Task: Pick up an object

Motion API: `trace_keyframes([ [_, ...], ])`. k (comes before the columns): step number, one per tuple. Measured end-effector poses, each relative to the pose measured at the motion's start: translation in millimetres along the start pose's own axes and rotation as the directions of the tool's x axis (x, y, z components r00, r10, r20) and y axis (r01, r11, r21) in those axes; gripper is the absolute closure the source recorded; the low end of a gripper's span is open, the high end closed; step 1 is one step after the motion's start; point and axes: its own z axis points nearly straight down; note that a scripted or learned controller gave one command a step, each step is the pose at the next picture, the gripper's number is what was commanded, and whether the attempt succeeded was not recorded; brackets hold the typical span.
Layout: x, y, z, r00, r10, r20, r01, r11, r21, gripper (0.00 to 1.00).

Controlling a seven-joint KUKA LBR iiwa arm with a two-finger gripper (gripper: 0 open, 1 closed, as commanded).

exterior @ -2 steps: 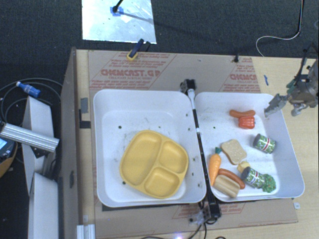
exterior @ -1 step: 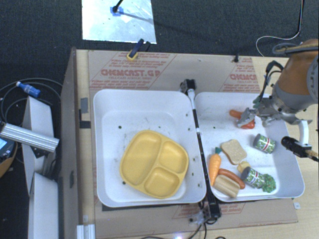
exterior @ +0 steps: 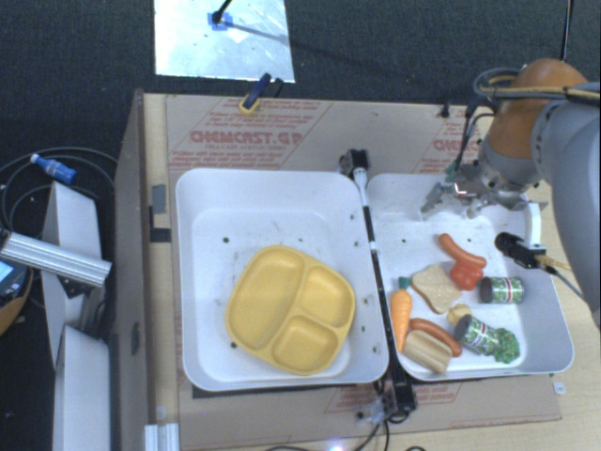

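Observation:
My gripper (exterior: 454, 201) hovers over the far end of the right bin (exterior: 404, 195), its fingers spread apart with nothing between them. Several toy foods lie nearer the front of that bin: a red sausage (exterior: 459, 248), a red pepper (exterior: 467, 273), a bread slice (exterior: 435, 288), a carrot (exterior: 401, 316) and a hot dog in a bun (exterior: 429, 345). A green can (exterior: 501, 290), a second can (exterior: 474, 332) and a broccoli piece (exterior: 508, 346) lie to the right. The sausage is the closest item, just in front of the gripper.
The left bin (exterior: 216, 205) holds a yellow divided plate (exterior: 291, 308). A black clamp (exterior: 357, 164) sits on the ridge between the bins. A black part (exterior: 513, 245) of the arm's fittings overhangs the right bin's right side.

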Motion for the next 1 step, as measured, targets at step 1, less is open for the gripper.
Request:
trace_keyframes([
  [1,6.0,-64.3,0.5,1.0,0.002,0.0,-0.002,1.0,0.003,0.0],
])
